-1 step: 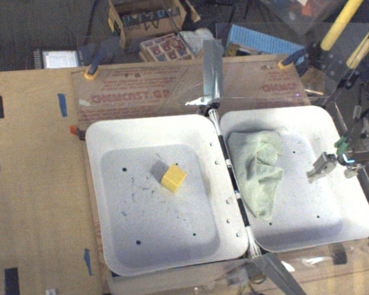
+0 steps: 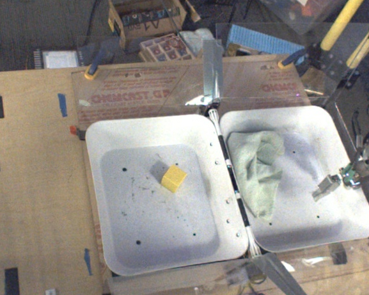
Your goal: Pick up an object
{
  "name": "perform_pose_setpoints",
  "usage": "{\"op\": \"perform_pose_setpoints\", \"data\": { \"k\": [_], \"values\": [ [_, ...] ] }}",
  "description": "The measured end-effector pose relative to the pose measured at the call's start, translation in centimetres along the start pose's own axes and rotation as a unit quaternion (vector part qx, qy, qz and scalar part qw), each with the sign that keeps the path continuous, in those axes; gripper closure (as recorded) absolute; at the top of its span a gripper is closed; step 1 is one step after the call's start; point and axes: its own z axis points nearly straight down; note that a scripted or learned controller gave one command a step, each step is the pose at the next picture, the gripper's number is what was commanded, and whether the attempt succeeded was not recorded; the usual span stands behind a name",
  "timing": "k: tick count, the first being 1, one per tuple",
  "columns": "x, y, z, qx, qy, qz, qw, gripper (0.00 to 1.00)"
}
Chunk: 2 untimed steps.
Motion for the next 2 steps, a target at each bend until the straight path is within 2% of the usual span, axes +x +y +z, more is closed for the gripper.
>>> {"op": "perform_pose_setpoints", "data": {
  "k": [1, 2],
  "values": [
    [5.6, 1.1, -1.8, 0.000, 0.000, -0.247, 0.9691, 0.00],
    [7.6, 11.2, 7.4, -0.005, -0.003, -0.319, 0.9476, 0.00]
  ]
}}
